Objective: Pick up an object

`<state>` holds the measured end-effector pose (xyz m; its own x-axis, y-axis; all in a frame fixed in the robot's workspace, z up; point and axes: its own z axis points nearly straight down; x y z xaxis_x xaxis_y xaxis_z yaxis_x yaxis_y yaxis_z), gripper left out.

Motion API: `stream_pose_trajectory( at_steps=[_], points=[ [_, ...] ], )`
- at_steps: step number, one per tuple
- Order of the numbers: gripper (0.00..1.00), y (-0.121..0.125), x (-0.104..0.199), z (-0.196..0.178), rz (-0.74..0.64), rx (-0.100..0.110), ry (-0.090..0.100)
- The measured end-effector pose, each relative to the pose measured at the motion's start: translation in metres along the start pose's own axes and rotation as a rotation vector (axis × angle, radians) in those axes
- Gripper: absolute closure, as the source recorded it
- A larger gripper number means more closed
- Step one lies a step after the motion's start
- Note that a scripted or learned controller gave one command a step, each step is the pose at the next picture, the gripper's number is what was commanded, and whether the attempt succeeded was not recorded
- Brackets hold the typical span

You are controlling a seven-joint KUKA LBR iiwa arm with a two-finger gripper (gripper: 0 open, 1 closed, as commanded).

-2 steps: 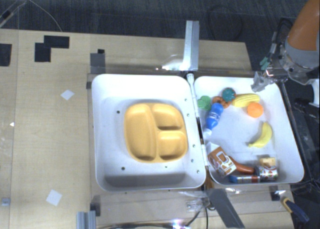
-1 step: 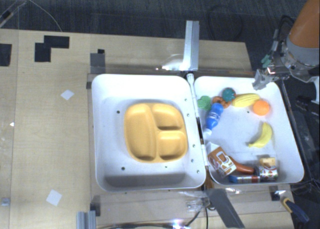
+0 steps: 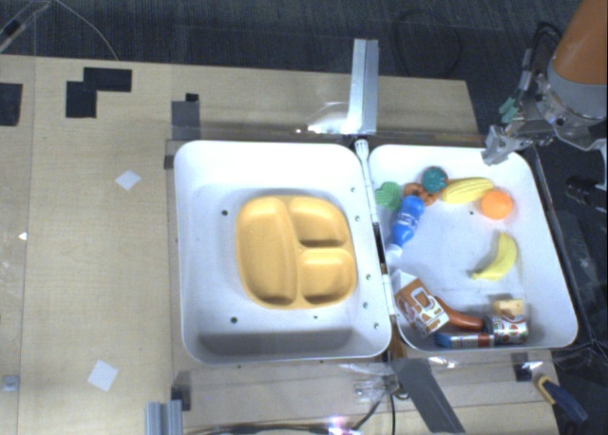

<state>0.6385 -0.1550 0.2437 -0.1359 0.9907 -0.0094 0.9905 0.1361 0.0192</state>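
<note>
Over the far right corner of the right bin (image 3: 560, 324), the gripper (image 3: 497, 146) is hanging with nothing seen between its fingers; whether they are apart or together I cannot tell. Lying in that bin are a blue bottle (image 3: 408, 220), a green ball (image 3: 387, 196), a teal ball (image 3: 434, 179), a corn cob (image 3: 465, 190), an orange (image 3: 496, 203), a banana (image 3: 500, 257) and small packages along the near wall. Sitting in the left bin (image 3: 204, 234) is a yellow divided tray (image 3: 293, 250). Reaching in from the right, the arm (image 3: 581, 63) is angling down and leftward.

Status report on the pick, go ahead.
End effector above right bin's back rim, holding nothing visible. Orange ball and corn nearest below it. Nothing blocking them from above.
</note>
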Motion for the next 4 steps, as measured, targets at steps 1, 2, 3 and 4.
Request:
stream_pose_trajectory(
  at_steps=[1,2,3,4],
  points=[
    [1.0,0.002,0.001,-0.012,-0.01,-0.006,-0.003],
    [1.0,-0.019,0.064,0.026,0.304,0.018,0.008],
    [1.0,-0.057,0.002,0.049,0.418,0.018,0.003],
    [1.0,-0.011,0.007,0.059,0.359,0.016,0.005]
  ],
)
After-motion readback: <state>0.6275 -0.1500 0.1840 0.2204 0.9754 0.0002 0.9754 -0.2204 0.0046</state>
